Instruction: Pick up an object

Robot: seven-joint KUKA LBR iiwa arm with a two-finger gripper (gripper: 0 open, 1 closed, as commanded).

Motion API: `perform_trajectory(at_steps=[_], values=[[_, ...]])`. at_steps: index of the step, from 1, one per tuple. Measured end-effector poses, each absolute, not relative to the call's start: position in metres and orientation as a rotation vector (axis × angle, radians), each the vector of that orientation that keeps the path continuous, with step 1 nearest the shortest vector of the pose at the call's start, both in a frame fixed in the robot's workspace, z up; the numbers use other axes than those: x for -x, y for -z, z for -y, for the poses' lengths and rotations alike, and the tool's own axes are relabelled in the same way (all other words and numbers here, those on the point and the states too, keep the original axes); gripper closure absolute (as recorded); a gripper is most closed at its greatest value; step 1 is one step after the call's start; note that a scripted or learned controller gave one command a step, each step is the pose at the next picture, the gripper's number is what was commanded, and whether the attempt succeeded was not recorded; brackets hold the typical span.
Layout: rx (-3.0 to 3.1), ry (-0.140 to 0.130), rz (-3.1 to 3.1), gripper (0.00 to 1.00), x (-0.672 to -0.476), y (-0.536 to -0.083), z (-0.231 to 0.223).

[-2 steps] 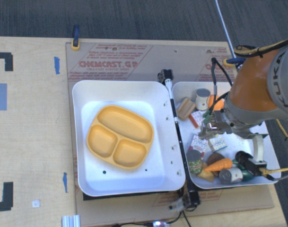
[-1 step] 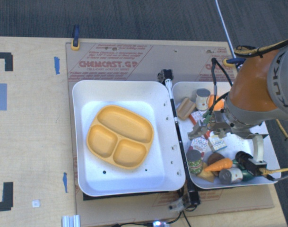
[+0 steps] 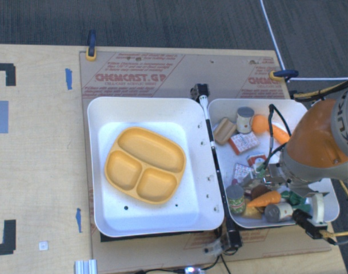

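Overhead slanted view of a bench carrying two shallow white bins side by side. The left bin [image 3: 99, 170] holds a yellow three-compartment tray [image 3: 145, 163] lying flat near its centre, long compartment toward 1 o'clock and two smaller ones toward 7 o'clock. The right bin [image 3: 219, 110] holds the clutter of small objects: a tan block [image 3: 224, 130] at 10 o'clock, a small grey-lidded jar [image 3: 244, 119] just beside it at 12 o'clock, an orange ball [image 3: 259, 124] touching the jar's right side, and a red-and-white packet [image 3: 243, 143] below them. At 7 o'clock of this bin stand a green-lidded jar [image 3: 236, 199], a carrot-shaped orange piece [image 3: 265, 199] lying slantwise and a grey cylinder [image 3: 276, 211] near the bin's lower rim. The arm, its orange band [image 3: 316, 138] prominent, enters from 3 o'clock and covers the bin's right half. The gripper [image 3: 264, 178] sits low among the objects near the bin's centre; whether its fingers are spread or clenched cannot be told, and nothing is visibly between them
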State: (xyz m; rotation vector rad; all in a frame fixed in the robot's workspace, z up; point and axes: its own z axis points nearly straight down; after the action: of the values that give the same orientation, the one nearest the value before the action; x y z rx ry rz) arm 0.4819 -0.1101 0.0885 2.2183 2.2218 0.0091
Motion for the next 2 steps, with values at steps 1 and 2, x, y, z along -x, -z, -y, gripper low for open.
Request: perform_trajectory(at_steps=[1, 2], values=[[-2.214, -0.02, -2.217, 1.0, -0.485, -0.101, 0.109], [-2.218, -0.004, -2.222, 1.0, -0.497, -0.185, 0.038]])
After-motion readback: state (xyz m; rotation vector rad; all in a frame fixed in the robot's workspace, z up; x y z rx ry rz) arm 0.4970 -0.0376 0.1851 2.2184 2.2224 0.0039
